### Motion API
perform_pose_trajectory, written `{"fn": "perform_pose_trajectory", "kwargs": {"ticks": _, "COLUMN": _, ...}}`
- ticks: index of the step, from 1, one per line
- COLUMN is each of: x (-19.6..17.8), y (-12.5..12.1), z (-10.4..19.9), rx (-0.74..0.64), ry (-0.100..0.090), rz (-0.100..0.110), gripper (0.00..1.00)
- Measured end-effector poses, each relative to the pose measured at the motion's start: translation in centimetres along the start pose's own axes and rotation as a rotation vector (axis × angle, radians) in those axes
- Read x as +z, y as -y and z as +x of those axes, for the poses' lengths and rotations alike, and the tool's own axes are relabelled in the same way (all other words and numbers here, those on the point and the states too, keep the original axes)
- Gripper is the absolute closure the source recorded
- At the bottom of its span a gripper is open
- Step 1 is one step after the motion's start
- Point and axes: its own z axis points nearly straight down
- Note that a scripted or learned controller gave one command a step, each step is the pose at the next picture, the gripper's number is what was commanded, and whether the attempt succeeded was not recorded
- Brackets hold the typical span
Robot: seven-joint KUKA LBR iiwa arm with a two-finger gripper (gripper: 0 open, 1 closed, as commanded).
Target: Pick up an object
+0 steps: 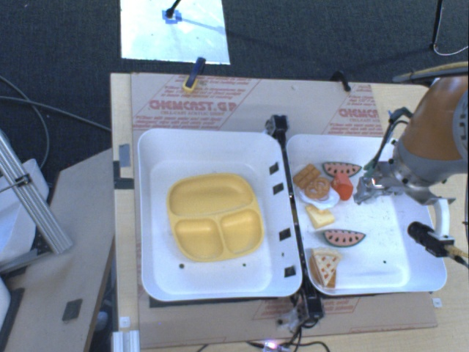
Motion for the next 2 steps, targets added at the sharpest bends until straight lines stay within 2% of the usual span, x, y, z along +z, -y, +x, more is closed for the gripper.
{"fn": "perform_pose_trajectory", "kwargs": {"ticks": 1, "x": 0.85, "y": 7.19, "z": 1.93, "rx": 0.000, "ry": -0.002, "rz": 0.007, "gripper": 1.00}}
{"fn": "perform_pose_trajectory", "kwargs": {"ticks": 2, "x": 0.78, "y": 6.84, "z": 1.82, "rx": -0.001, "ry": 0.000, "rz": 0.000, "gripper": 0.00}}
